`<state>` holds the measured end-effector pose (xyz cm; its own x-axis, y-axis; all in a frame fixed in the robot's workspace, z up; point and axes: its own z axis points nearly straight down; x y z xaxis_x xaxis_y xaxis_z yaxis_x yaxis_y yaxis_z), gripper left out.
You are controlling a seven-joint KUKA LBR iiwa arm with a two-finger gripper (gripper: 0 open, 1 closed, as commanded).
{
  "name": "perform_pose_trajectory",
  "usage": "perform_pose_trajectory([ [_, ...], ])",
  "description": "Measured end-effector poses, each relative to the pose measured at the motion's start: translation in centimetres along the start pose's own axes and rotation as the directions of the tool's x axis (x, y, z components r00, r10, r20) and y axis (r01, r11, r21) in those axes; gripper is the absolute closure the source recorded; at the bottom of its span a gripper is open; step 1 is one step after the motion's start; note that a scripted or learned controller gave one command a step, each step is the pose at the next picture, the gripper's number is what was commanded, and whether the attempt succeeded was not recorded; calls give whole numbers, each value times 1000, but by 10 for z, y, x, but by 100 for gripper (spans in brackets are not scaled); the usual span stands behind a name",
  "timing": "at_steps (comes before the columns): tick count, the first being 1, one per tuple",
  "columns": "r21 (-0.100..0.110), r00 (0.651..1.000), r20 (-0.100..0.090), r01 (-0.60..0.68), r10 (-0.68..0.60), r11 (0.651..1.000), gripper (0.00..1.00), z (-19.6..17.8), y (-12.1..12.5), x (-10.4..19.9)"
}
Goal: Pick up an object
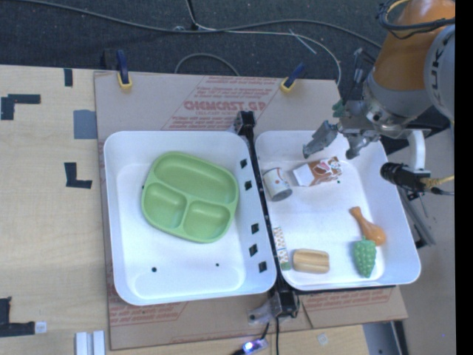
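Two fingers spread wide, pincer [336, 141] hovers w/ nothing held above carton [318, 172].

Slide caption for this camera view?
Open gripper hovers over the right bin, above a small carton; a green tray lies in the left bin.

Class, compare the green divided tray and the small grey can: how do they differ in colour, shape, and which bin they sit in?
The green divided tray is pale green; the small grey can is grey. The tray is flat and broad with three compartments; the can is a small cylinder on its side. The tray is in the left bin, the can in the right bin.
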<state>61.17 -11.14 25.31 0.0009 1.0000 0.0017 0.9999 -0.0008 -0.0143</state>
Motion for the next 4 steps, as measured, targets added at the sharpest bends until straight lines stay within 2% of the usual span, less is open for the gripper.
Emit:
perform_pose_trajectory([
  [1,-13,1000,1,3,-3,1000,0,-8,2,0],
  [2,-8,1000,2,2,-2,1000,0,54,-5,2],
  [4,-12,1000,1,3,-3,1000,0,168,5,6],
])
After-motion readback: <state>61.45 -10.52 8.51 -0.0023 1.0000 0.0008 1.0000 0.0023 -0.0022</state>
